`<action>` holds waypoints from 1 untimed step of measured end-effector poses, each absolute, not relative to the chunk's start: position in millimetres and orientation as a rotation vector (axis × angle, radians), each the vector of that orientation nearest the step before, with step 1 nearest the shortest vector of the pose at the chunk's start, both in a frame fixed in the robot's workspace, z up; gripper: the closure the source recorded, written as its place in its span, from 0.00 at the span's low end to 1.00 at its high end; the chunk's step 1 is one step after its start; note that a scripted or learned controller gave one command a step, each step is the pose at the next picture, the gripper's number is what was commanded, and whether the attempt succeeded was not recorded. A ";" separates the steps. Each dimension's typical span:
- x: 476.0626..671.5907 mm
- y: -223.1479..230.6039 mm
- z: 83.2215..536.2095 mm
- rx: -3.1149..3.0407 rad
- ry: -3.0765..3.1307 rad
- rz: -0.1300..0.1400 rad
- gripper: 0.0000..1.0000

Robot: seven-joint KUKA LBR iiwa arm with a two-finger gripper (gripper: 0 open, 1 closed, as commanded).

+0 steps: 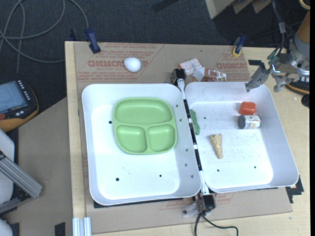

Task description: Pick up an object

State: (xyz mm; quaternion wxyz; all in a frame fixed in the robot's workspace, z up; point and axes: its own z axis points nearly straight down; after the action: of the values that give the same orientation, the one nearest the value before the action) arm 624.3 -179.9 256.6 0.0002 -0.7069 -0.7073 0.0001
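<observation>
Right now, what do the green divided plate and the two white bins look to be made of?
Green divided plate: probably molded plastic, with a matte, uniform color and soft rounded compartment ridges. Left bin and right bin: likely thin formed plastic, smooth and slightly glossy, with rounded corners and curled rims.

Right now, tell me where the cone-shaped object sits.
In the camera view, the tan cone lies in the right bin, near its middle, below and left of the small can and the orange block.

Left bin (98, 176) white; divided tray (145, 125) pale green. Right bin (275, 166) white: orange block (248, 107), tan cone (217, 145). Egg (132, 64) was white.
</observation>
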 end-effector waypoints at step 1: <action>584.4 -159.0 171.3 -2.221 -2.220 0.001 0.00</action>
State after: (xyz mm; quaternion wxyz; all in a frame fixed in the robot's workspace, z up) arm 584.4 -159.0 171.3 0.0007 -0.7073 -0.7069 0.0004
